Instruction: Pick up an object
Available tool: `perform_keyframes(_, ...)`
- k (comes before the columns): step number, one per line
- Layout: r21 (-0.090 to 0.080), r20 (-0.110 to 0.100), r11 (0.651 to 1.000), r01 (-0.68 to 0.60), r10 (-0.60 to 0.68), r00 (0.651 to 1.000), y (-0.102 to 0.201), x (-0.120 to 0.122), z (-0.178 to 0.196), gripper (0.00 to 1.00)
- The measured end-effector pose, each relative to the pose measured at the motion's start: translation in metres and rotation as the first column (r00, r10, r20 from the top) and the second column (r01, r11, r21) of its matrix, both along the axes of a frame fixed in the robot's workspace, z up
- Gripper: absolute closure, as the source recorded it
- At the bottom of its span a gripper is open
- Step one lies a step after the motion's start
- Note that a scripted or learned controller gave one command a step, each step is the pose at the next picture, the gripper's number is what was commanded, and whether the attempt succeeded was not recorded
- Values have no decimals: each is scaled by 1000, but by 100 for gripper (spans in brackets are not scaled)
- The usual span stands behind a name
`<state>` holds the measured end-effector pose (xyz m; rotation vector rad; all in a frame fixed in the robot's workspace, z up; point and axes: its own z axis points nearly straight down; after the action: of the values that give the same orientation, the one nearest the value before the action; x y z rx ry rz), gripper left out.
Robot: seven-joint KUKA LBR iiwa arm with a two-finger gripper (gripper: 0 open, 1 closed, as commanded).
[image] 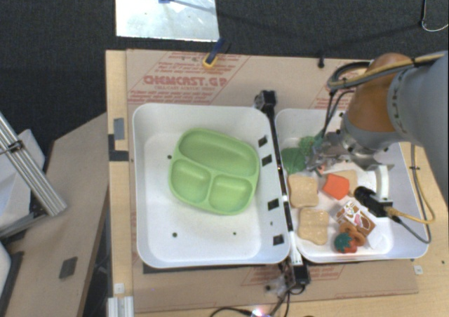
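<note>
Camera view: claw (317, 161) low in right bin (400, 245), over green object (295, 158); opening indiscernible.

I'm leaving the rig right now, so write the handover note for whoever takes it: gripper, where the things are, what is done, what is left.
Gripper: low over the back of the right bin, beside the dark green item; whether it is open or shut cannot be told, and no object is visibly held.
Right bin: two tan toast-like pieces, orange block, a multicoloured toy, and a small teal and red one.
Left bin: green divided plate.
Done: the arm is at the objects.
Left: grasp one and lift it.
</note>
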<state>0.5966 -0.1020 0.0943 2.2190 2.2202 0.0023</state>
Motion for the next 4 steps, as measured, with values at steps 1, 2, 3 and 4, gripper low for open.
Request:
perform_keyframes(1,1,0,1000,-4,4,1000,10,3,56,100)
perform_keyframes(2,0,2,1000,-5,5,1000,11,5,119,100)
perform_keyframes(3,1,-3,1000,-5,5,1000,11,6,129,100)
perform_keyframes(4,1,-2,1000,-9,9,1000,63,28,118,100)
